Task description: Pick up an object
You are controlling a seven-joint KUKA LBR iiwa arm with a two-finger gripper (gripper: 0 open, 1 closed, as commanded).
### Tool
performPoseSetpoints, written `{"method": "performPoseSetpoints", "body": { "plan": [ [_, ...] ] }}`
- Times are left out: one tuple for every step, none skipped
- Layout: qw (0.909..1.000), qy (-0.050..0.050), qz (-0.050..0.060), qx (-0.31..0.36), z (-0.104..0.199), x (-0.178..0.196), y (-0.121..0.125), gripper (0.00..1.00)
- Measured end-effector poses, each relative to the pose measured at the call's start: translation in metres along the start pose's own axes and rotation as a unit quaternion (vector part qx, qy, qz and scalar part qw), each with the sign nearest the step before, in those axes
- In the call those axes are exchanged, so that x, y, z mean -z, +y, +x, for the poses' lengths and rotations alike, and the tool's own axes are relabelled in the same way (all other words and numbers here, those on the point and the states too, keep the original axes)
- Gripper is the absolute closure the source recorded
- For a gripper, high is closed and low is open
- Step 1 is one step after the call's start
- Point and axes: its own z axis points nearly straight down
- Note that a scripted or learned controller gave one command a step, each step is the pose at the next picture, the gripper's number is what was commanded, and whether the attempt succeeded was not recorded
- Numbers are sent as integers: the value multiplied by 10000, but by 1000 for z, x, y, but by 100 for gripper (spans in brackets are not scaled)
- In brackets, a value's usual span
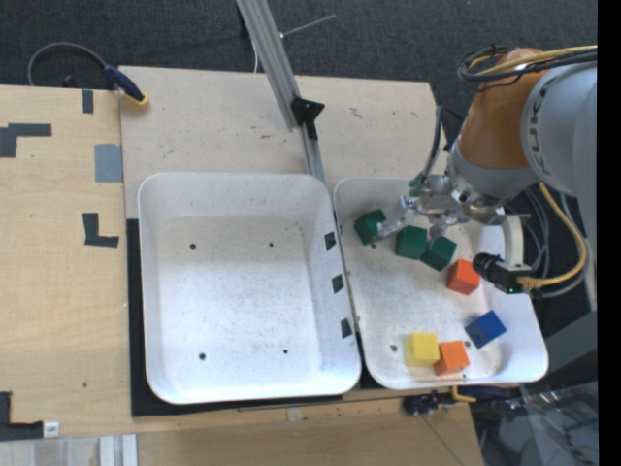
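While my gripper (412, 223) hangs over the right bin (519, 357) at upper right, a green block (370, 227) lies just left of it. Two green blocks (424, 246) sit just below. Finger spread: cannot tell.

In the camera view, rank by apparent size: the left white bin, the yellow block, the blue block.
1. Left white bin, by far the largest.
2. Yellow block and blue block look about alike; I can't rank them.

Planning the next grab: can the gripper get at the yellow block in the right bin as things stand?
Probably yes. The yellow block lies uncovered near the front of the right bin, touching only an orange block at its side, and the gripper is over the same bin.
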Motion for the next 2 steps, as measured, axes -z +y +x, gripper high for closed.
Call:
{"method": "performPoseSetpoints", "body": {
  "plan": [
    [10000, -14, -35, 0, 1, -60, 4, 0],
    [9999, -21, -127, 2, 0, -69, 9, 0]
  ]
}}
